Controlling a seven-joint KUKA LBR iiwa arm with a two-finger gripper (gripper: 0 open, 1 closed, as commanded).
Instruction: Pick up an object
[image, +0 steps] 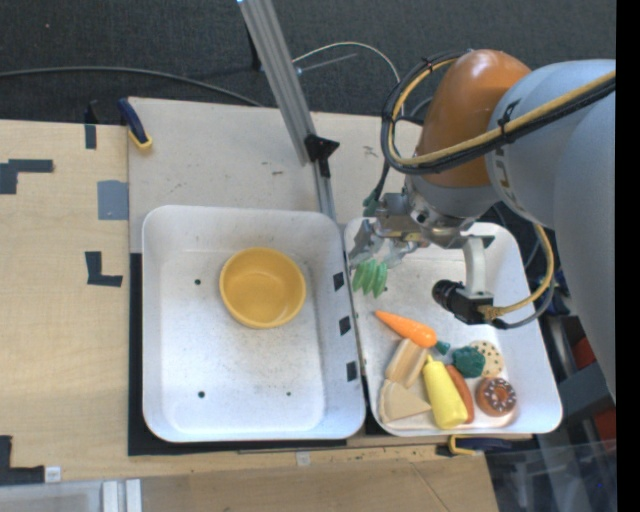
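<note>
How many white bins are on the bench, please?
2. The left bin holds a yellow bowl. The right bin lies beside it, under the arm, and holds toy foods such as a carrot.

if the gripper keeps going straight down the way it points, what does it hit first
Most likely the green toy vegetable, which lies right under the gripper near the left wall of the right bin. Height above it is hard to judge from this slanted view, so the gripper may already be touching it.
</note>
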